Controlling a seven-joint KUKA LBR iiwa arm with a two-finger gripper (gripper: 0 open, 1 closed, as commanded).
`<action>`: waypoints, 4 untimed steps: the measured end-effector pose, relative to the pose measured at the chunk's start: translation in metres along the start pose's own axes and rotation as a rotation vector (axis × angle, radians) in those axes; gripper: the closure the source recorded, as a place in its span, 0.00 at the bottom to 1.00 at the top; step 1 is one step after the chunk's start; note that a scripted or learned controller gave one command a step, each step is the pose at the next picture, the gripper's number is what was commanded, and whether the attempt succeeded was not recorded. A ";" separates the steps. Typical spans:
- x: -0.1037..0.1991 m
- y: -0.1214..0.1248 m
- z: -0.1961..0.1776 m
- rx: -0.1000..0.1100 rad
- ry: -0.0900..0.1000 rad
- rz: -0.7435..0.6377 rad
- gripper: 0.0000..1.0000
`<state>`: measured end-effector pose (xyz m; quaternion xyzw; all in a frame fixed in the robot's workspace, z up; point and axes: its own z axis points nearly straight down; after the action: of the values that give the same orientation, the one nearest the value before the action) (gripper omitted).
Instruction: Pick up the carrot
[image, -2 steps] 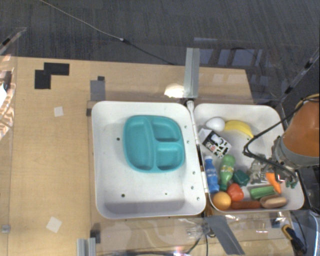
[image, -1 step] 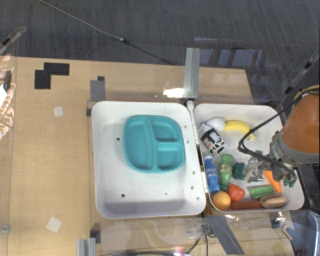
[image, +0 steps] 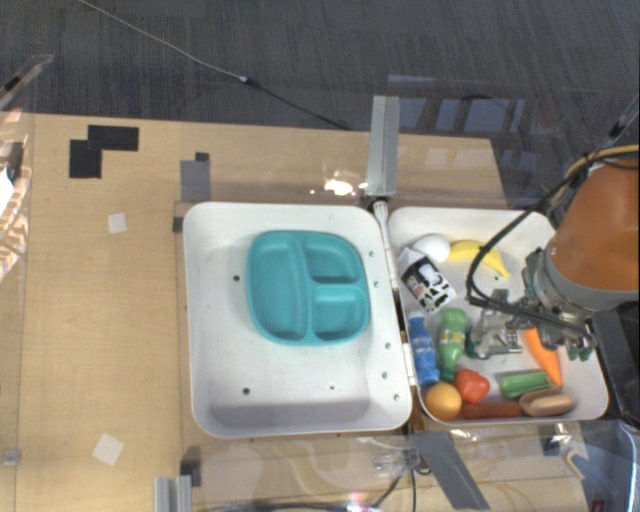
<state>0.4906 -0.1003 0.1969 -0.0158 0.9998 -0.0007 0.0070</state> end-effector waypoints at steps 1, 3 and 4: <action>-0.007 0.001 0.066 -0.004 0.007 -0.292 1.00; -0.046 -0.098 -0.199 0.002 0.000 -0.805 1.00; -0.052 -0.104 0.090 -0.017 0.016 -0.839 1.00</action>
<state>0.5470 -0.2025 0.1078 -0.4218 0.9067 0.0047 -0.0018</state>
